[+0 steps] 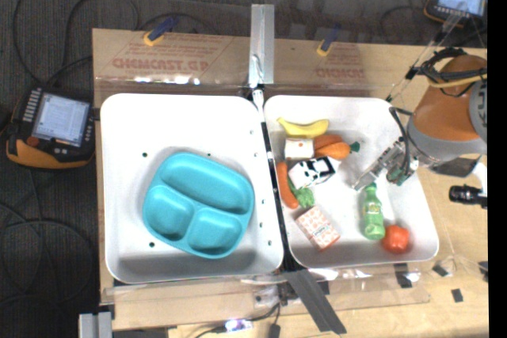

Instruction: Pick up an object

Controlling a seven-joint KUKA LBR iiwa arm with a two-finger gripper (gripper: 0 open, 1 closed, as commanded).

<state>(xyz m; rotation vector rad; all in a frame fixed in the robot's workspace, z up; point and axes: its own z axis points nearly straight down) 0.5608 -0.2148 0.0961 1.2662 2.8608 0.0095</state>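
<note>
The right bin point(412, 194) holds several toy foods. A yellow banana point(303, 126) lies at the back, with an orange carrot point(331, 146) and a small white box point(299, 148) just in front of it. A black-and-white toy point(314, 168) sits mid-bin beside a long orange stick point(285, 184) and a green piece point(303, 195). Toward the front lie a patterned carton point(318, 226), a green bottle point(371, 214) and a red tomato point(397, 238). My gripper point(371, 178) hangs low over the bin's right half, just above the bottle's cap, with nothing visibly in it.
A teal divided plate point(200, 203) lies in the left bin point(127, 138). A metal post point(262, 43) stands behind the divider between the bins. Cables and handheld pendants point(51, 127) lie on the floor at left and top right.
</note>
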